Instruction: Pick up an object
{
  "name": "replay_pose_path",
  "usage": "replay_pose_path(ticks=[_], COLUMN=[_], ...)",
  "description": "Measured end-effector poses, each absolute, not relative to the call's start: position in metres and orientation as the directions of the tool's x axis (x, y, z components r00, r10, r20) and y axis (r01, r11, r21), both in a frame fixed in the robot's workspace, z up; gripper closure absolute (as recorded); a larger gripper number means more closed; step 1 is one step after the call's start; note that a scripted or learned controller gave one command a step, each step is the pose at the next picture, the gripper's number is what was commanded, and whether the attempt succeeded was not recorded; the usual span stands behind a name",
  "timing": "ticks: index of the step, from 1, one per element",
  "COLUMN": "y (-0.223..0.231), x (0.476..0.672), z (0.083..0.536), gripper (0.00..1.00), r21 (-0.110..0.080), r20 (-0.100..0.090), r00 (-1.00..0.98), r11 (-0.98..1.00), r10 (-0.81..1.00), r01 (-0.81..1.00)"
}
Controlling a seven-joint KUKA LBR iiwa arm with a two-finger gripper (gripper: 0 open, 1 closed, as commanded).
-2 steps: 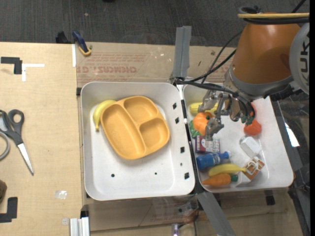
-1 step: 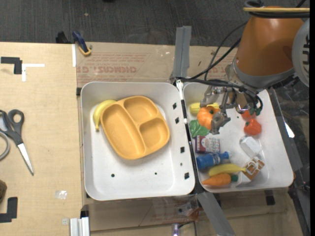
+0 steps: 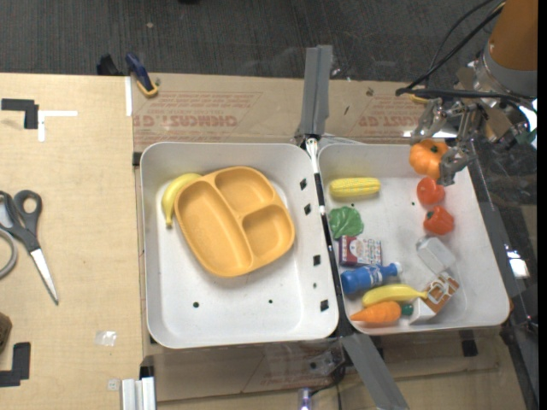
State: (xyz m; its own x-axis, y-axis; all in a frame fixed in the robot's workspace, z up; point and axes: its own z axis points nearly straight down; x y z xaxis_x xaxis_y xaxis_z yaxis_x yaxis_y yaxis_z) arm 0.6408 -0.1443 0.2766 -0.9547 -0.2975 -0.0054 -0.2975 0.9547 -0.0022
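Up top right, gripper (image 3: 446,148) over right bin (image 3: 487,254), fingers closed around an orange fruit (image 3: 426,157), lifted.

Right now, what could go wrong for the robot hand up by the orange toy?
The hand sits at the right bin's far corner, at the orange toy. It might bump the rim, or the round toy might slip away. Two red toys lie close below, so a grab could nudge them.

Orange divided plate (image 3: 232,220), yellow banana (image 3: 174,194), green leafy toy (image 3: 346,222), blue bottle (image 3: 366,277), white bins (image 3: 248,319)
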Motion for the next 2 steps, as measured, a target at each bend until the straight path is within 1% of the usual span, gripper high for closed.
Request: replay_pose_path(ticks=[1,2], y=[-0.17,-0.14], x=[0.596,0.605], z=[0.106,0.111], gripper=[1.0,1.0], r21=[0.0,-0.002], r20=[-0.004,-0.004], r00=[-0.94,-0.864], r11=[0.94,0.864], r10=[-0.342,-0.504], r01=[-0.342,-0.504])
